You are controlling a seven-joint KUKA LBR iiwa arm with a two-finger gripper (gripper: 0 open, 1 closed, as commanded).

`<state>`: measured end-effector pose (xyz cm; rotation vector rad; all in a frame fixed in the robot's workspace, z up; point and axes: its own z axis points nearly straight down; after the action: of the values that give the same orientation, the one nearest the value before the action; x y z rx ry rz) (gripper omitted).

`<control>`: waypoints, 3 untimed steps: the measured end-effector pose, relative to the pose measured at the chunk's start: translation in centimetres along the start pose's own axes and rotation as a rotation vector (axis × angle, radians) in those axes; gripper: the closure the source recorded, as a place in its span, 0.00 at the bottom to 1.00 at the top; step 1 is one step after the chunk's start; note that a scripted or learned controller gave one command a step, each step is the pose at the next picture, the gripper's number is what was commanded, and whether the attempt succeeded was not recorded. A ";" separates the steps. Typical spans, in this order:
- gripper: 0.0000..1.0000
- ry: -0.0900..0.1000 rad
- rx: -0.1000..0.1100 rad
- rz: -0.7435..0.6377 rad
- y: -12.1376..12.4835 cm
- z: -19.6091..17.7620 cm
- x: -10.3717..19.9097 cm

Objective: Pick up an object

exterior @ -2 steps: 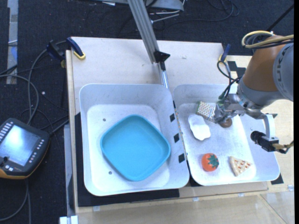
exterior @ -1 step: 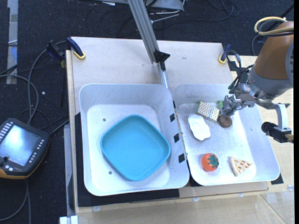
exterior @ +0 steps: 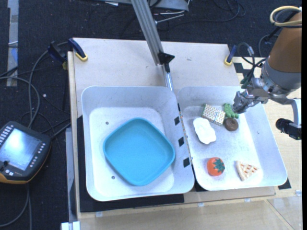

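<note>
The right bin (exterior: 266, 143) holds several small objects: a patterned square block (exterior: 213, 114), a white lump (exterior: 205, 130), a green piece (exterior: 229, 111) beside a brown round piece (exterior: 231, 124), a red tomato-like toy (exterior: 216, 166) and a pizza-slice toy (exterior: 246, 169). My gripper (exterior: 239, 104) hangs over the bin's upper right part, just right of the green piece. Nothing shows between its fingers.
The left bin (exterior: 96, 104) holds a blue square plate (exterior: 138, 150). A metal pole (exterior: 149, 25) slants down to the divider between the bins. Clamps sit at the bench's far corners; a teach pendant (exterior: 19, 150) lies on the floor at left.
</note>
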<state>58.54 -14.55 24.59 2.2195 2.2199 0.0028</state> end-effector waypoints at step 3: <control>1.00 0.001 0.004 -0.004 1.2 1.9 14.9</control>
<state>59.72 0.34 22.70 2.2175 2.2272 0.0000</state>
